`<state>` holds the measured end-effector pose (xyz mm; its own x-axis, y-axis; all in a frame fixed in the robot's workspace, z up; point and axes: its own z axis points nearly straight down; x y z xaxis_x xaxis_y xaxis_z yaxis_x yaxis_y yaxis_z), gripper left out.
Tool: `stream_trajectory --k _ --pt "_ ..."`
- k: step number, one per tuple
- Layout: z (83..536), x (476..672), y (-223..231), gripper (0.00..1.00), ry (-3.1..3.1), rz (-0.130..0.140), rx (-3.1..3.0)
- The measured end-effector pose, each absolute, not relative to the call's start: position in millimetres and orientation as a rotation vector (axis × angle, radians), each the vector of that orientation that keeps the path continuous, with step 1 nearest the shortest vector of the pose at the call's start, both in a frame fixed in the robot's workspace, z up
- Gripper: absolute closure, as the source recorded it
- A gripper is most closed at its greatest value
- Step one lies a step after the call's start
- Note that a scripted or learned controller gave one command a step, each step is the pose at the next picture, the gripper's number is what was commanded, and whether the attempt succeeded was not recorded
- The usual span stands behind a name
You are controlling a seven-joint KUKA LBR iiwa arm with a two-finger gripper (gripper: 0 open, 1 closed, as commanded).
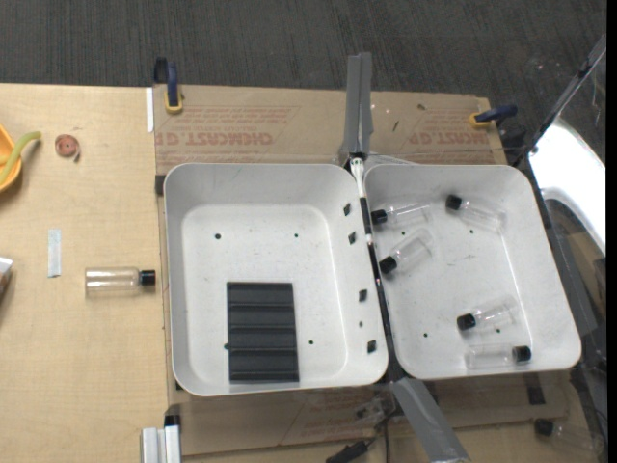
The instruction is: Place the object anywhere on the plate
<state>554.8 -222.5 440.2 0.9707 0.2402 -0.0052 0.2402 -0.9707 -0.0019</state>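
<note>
A black ribbed plate (pixel 260 333) lies flat in the left bin (pixel 193 210), near its front edge. Several clear vials with black caps lie on their sides in the right bin (pixel 540 258). One vial (pixel 400 215) and another vial (pixel 406 254) rest close to the left wall. A third vial (pixel 472 210) lies at the back. Two more vials lie at the front right, one (pixel 487 318) just behind the other (pixel 496 357).
A clear bottle with a black cap (pixel 118 279) lies on the wooden bench left of the bins. A yellow object (pixel 10 157), a small brown disc (pixel 66 146) and a white strip (pixel 54 254) sit further left. A white curved body (pixel 574 167) stands at the right edge.
</note>
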Motion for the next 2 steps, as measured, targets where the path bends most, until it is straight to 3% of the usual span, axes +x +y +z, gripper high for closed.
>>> stream_trajectory --k 1,2 --pt "440 603.4 -144 0.00 -0.368 0.007 -3.120" --pt "439 586.3 -223 0.00 -0.330 0.009 -3.124"
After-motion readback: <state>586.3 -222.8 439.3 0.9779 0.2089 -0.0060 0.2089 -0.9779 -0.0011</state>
